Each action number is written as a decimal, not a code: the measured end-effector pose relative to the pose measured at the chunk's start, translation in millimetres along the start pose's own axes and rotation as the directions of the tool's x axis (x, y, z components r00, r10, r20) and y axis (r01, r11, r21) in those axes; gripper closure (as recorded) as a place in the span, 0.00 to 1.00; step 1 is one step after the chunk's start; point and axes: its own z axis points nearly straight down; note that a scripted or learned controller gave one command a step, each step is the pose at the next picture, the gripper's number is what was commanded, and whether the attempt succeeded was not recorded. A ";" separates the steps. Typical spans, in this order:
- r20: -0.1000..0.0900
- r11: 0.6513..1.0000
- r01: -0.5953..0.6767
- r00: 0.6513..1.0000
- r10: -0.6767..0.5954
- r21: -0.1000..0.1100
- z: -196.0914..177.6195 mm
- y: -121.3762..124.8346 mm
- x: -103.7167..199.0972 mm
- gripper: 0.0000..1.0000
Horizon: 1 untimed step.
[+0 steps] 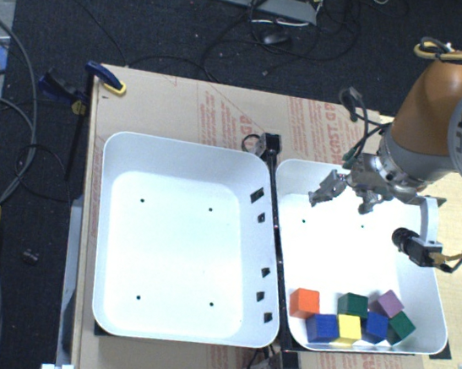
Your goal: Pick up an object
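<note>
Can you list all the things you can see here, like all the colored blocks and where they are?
orange block: 1, orange, right bin, leftmost of the cluster near the front wall
blue blocks: 2, blue, right bin front; the second sits further right
yellow block: 1, yellow, between the two blue ones
green blocks: 2, dark green, one behind the yellow, the other at the far right of the cluster
purple block: 1, purple, behind the right-hand blue one
right bin: 1, white, holds all the blocks
left bin: 1, white, beside it
bench: 1, tan board, under both bins
clamp: 1, blue and yellow, back left corner of the bench
arm: 1, grey and orange, from the right
gripper: 1, dark grey, above the right bin's back part, away from the blocks
</note>
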 end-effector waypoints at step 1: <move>0.000 1.000 0.001 1.000 -0.001 -0.009 -5.0 1.8 0.2 0.00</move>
